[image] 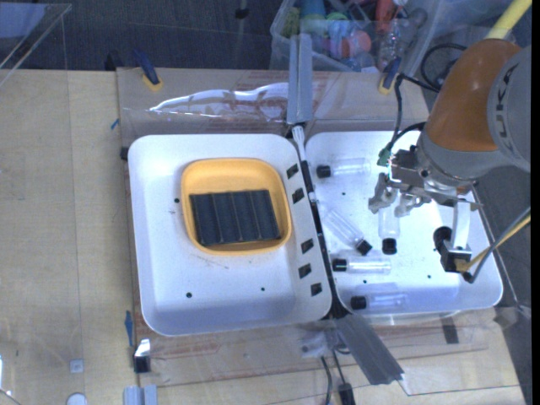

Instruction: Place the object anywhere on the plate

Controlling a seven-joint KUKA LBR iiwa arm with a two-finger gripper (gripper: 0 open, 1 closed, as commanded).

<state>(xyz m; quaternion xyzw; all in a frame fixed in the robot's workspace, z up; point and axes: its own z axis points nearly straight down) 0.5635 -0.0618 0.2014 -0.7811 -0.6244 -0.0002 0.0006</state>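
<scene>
Both bins, the left bin (160,285) and the right bin (472,298), look like smooth, slightly glossy white plastic, and the bench (59,226) around them has a pale, matt wood-like surface. The yellow plate (196,180) appears smooth plastic with a soft sheen, while the dark ribbed slab (234,218) on it looks matt. Several clear tubes (367,267) with black caps look like transparent, glossy plastic, and the gripper (395,202) shows bare, shiny metal.

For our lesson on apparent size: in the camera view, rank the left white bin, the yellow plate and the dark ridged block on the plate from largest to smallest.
1. Left white bin
2. Yellow plate
3. Dark ridged block
</scene>
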